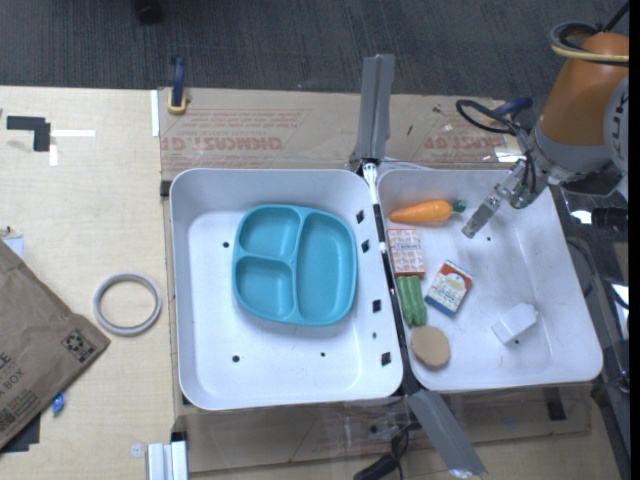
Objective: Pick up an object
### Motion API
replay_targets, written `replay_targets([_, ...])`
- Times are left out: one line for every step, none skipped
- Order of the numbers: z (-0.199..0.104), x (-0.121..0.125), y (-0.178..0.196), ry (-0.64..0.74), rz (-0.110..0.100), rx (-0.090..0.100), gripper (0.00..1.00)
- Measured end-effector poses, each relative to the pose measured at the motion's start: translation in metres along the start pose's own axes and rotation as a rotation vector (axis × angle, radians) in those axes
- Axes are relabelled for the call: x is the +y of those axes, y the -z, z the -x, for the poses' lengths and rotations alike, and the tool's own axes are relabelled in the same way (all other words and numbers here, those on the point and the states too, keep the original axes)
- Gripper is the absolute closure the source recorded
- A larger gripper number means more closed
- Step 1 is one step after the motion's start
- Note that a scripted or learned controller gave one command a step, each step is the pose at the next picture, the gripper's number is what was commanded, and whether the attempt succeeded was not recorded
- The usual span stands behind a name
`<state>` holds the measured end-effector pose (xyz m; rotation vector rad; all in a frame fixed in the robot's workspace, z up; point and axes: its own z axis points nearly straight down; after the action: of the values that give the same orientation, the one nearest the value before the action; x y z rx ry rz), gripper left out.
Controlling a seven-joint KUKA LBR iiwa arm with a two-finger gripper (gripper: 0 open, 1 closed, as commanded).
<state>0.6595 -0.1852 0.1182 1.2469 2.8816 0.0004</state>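
The gripper [480,218], its opening impossible to tell, hangs at three o'clock of the carrot [422,211]: orange, tapered, green-stemmed, lying flat.

Right bin [560,298], contents noted: orange carrot [422,211] laid flat by the far edge; red-white card [404,250], green packet [412,301] and tan round disc [431,347] ranged along the left wall; small colourful box [449,288] mid-floor; white block [515,323] nearer the right wall.
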Motion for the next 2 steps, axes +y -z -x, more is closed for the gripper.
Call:
replay_targets([-0.004,-0.007,-0.025,0.005,0.000,-0.001,0.00])
replay_targets([0.011,-0.033,0.014,-0.135,0.001,-0.003,0.00])
